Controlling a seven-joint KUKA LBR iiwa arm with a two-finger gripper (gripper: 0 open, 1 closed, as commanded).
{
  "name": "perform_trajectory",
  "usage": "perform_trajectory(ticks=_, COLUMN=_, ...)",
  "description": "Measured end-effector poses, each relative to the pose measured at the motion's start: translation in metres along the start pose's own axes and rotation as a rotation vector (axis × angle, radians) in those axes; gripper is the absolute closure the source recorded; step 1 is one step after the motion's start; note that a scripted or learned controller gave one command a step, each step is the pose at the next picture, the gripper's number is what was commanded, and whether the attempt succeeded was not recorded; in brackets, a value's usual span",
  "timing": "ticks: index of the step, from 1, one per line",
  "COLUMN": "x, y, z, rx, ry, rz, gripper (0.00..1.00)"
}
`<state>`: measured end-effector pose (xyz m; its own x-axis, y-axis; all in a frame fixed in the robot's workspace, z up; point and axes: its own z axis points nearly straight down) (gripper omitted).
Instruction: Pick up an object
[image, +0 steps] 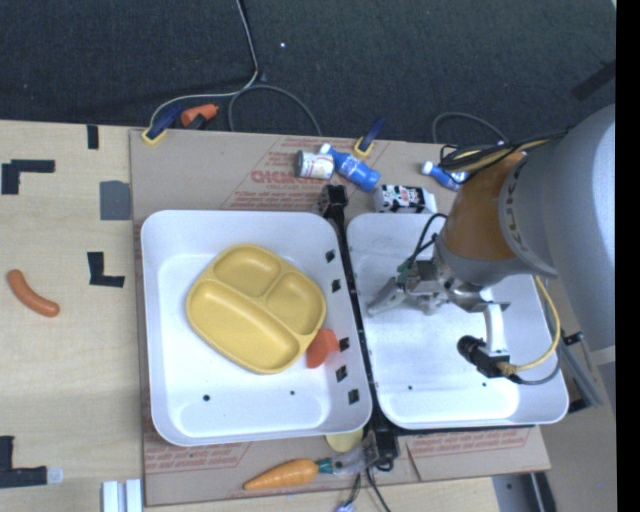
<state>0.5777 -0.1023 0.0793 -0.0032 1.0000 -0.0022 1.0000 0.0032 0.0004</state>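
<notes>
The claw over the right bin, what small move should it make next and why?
Probably swing left across the divider toward the small orange-red piece beside the yellow divided plastic plate in the left white bin. The claw sits low over the right white bin with nothing visible between its fingers.

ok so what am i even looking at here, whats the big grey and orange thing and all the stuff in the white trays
That is a grey robot arm with an orange band, seen by one camera fixed above the bench and looking down at a slant. Its gripper hangs low over the right white bin; nothing shows between its fingers. The left white bin holds a yellow divided plastic plate with a small orange-red piece at its edge. On the bench around the bins lie a toy carrot, a toy sausage and a blue and white bottle.
</notes>
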Motion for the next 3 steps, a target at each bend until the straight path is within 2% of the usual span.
perform_trajectory(ticks=1, x=-0.016, y=0.088, z=-0.037, rx=-0.007, ry=0.0, rz=0.0, gripper=0.0)
perform_trajectory(ticks=2, x=0.008, y=0.019, z=-0.005, rx=-0.003, ry=-0.001, rz=0.003, gripper=0.0)
perform_trajectory(ticks=3, x=0.007, y=0.043, z=-0.007, rx=-0.002, ry=0.002, rz=0.002, gripper=0.0)
